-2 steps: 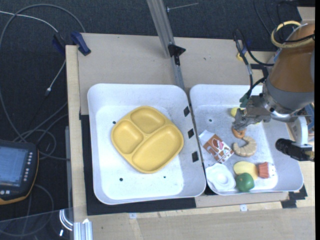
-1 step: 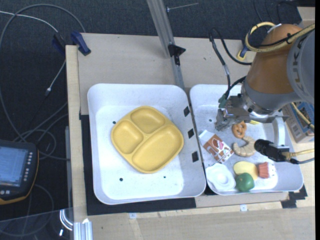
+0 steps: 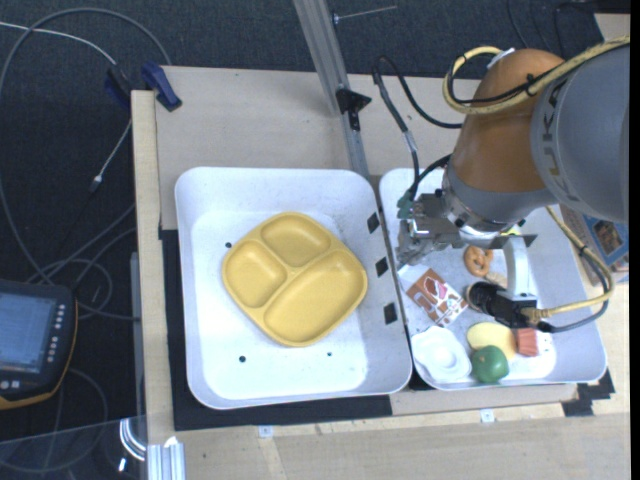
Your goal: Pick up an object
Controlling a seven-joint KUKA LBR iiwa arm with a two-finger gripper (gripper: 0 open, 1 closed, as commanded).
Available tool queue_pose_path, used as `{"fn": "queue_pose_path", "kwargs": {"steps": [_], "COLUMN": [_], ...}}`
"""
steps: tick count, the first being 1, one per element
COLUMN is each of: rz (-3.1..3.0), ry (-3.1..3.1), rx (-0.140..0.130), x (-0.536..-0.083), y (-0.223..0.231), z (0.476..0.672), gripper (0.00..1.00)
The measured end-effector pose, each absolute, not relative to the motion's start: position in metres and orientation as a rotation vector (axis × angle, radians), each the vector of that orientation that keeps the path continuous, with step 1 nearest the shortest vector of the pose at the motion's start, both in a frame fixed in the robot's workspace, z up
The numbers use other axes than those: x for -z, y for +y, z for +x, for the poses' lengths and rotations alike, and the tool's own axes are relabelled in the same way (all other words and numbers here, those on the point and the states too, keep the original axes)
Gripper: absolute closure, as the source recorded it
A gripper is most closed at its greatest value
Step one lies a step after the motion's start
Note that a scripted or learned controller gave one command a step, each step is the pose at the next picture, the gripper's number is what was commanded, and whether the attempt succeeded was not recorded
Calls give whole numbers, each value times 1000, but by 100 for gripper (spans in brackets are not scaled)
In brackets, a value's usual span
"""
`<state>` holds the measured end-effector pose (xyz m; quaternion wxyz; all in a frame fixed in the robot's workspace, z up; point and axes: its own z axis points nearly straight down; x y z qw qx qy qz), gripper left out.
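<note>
My gripper (image 3: 412, 250) hangs over the far left part of the right bin (image 3: 590, 353), under the grey arm with its orange band. Just in front of it lies a brown and white packet (image 3: 436, 297). A small pretzel (image 3: 478, 260) lies to the gripper's right. Along the bin's front sit a white round piece (image 3: 440, 354), a yellow fruit (image 3: 486, 334), a green fruit (image 3: 490, 366) and a small orange block (image 3: 527, 343). The arm hides the back of this bin.
The left bin (image 3: 200, 218) holds a yellow divided plate (image 3: 294, 278). A metal post (image 3: 322, 38) rises behind the bins. Cables and a tablet (image 3: 30, 338) lie off the bench at the left.
</note>
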<state>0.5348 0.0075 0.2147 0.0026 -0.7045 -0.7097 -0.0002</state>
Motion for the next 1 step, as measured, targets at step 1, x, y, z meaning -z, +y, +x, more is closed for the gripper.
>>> {"fn": "queue_pose_path", "kwargs": {"steps": [1], "rz": [-2213], "ry": [-2229], "rx": [5], "x": [-220], "y": [60], "z": [551], "gripper": [100]}}
